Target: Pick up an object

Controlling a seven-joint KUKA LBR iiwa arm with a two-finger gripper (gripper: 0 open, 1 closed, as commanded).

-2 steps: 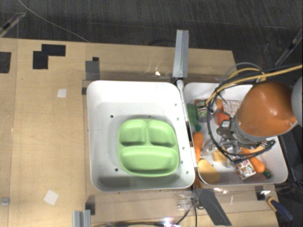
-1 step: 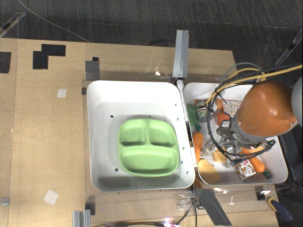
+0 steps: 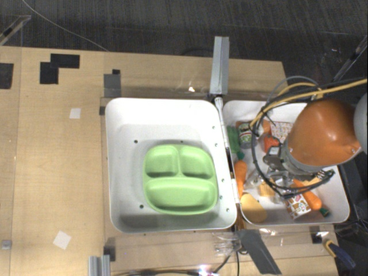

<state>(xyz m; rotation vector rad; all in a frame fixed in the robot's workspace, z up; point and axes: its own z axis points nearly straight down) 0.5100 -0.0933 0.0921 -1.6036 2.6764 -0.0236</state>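
Note:
My gripper (image 3: 275,174) hangs low in the right bin (image 3: 344,211), mostly hidden under the orange wrist band (image 3: 322,134). Around it lie several small items. An orange carrot (image 3: 240,171) lies just to its left, and a tan rounded piece (image 3: 253,207) rests by the bin's front left corner. A small printed carton (image 3: 296,206) and a second carrot (image 3: 314,200) sit to the gripper's front right. A green stick (image 3: 233,141) and a small jar (image 3: 246,135) rest along the left wall. I see nothing clearly between the gripper's tips.
The left bin (image 3: 123,154) holds a green divided plate (image 3: 180,178). A metal divider rail (image 3: 219,68) stands between the bins at the back. Cables (image 3: 287,91) loop above the right bin. Wooden bench (image 3: 52,171) extends to the left.

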